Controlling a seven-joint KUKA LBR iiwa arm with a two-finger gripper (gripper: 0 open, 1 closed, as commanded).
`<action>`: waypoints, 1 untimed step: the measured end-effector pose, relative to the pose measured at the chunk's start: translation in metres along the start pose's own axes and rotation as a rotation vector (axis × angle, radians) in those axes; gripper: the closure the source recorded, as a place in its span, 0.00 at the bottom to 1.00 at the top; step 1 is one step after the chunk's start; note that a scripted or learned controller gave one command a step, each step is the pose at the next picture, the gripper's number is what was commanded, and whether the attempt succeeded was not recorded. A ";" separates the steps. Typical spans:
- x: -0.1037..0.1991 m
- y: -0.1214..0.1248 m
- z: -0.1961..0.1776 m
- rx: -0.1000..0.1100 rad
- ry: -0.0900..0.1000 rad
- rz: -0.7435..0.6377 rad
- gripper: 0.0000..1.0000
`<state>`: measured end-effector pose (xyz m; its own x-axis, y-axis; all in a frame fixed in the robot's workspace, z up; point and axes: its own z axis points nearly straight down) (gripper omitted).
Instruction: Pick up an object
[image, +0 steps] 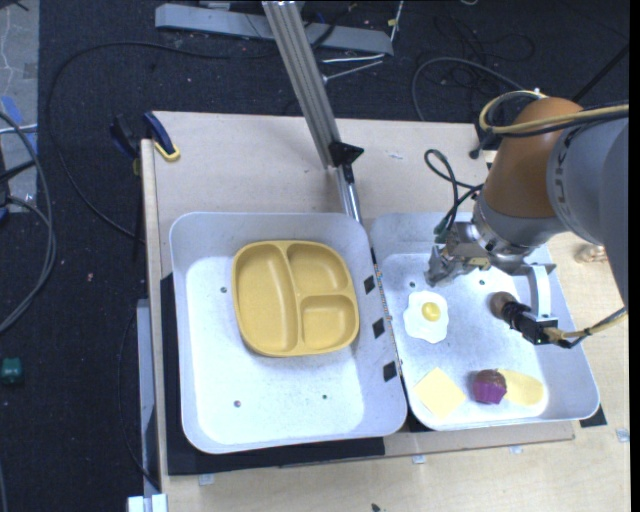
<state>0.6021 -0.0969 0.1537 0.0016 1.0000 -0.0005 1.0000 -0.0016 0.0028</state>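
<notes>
The right bin (570, 390) holds a fried egg toy (427, 317), a pale yellow cheese slice (439, 391), a purple object (488, 386) and a yellow piece (524, 386) lying against it. My gripper (441, 266) hangs low over the back left part of this bin, just above and behind the fried egg. Nothing shows between its fingertips. The grey arm with its orange band (525, 170) reaches in from the right.
The left bin (200, 400) holds a yellow divided plate (296, 297). A metal pole (312, 90) slants down to the gap between the bins. Cables run beside the wrist, and black clips sit on the bins' shared edge (380, 325).
</notes>
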 end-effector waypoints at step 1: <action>0.002 0.007 -0.061 -0.002 0.000 -0.004 1.00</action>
<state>0.6091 -0.0950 0.2144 -0.0025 1.0000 -0.0008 1.0000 0.0025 0.0043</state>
